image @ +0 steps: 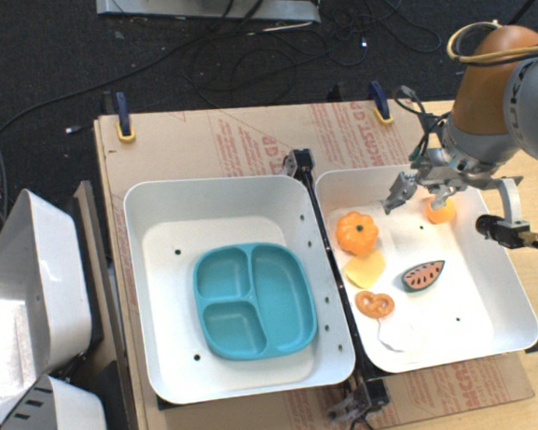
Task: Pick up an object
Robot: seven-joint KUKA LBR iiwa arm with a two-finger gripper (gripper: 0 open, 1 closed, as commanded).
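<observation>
On the left of the worktop (197,136), the left bin (154,294) carries a teal divided plate (254,301) lying flat near its middle, well apart from everything that matters here. Across the divider, the right bin (502,306) holds the candidates: an orange pumpkin-shaped toy (357,233) near the bin's left wall, a pale yellow piece (365,269) touching it just below, a small pretzel-like ring (374,304) below that, and a watermelon slice (423,275) lying towards the bin's middle, its long axis running roughly left to right with a slight upward tilt.

Further right, the gripper (432,188) hangs over the bin's upper right part, just above a small orange piece (440,210) that sits beside the jaws on their lower side (nearly under them, as far as the slant lets me judge). Whether the jaws stand wide or narrow I cannot tell; nothing is visibly held between them.

That small orange piece looks the nearest target: a short descent would likely reach it. The bin's back wall lies close behind, so room is tighter there; open floor stretches down and left towards the slice.
</observation>
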